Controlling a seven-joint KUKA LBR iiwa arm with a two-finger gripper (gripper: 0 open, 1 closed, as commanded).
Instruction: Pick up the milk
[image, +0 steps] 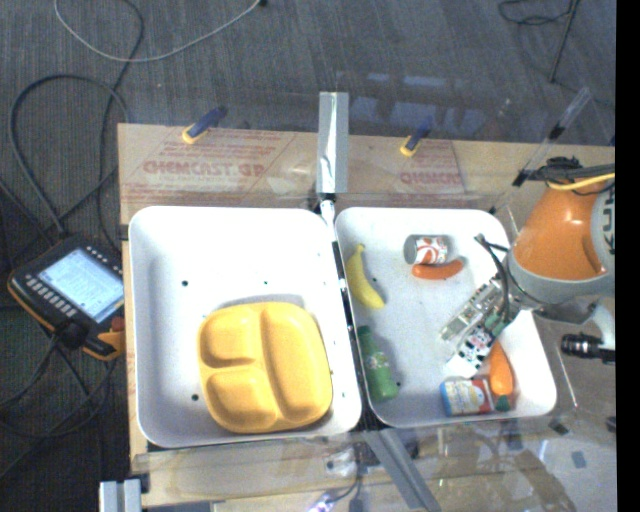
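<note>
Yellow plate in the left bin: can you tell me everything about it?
The yellow, plastic-looking plate with rounded corners lies flat on the floor of the left white bin, near its front right corner, turned slightly askew. Ridges split it into three compartments: two small on the left, one large on the right.

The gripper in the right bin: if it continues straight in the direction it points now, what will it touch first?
The gripper points down and toward the bin's near side. Most likely it meets first the black-and-white carton right below its tip, probably the milk; the orange item lies just past it. Depth is unclear from this single view.
</note>
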